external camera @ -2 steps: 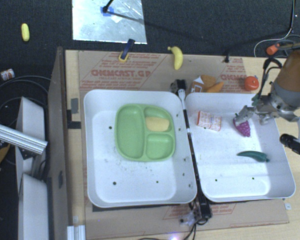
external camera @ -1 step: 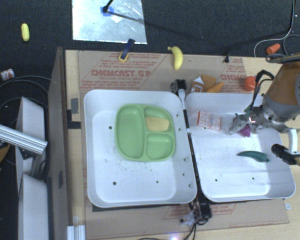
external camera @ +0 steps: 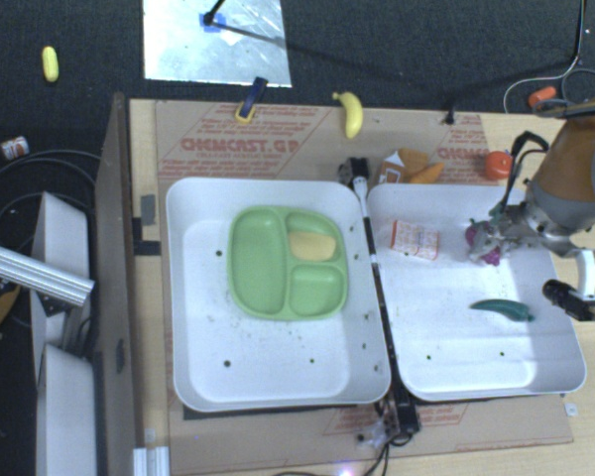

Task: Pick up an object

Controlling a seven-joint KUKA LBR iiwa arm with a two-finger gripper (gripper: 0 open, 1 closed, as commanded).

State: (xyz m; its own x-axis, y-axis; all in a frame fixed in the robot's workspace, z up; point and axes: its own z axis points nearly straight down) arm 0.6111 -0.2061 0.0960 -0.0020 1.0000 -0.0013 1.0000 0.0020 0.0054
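- Sitting in the left bin (external camera: 203, 365) was a green tray (external camera: 286, 263), with a yellow piece (external camera: 312, 243) in its upper right compartment.
- The right bin (external camera: 456, 365) held a white packet (external camera: 416, 239) near its upper left and a dark green item (external camera: 504, 309) toward its lower right.
- A purple object (external camera: 490, 256) lay at the gripper (external camera: 485, 238), touching or just under its tips; whether they were spread or pinching could not be told.
- The arm (external camera: 570, 181) reached in over that bin's right edge.
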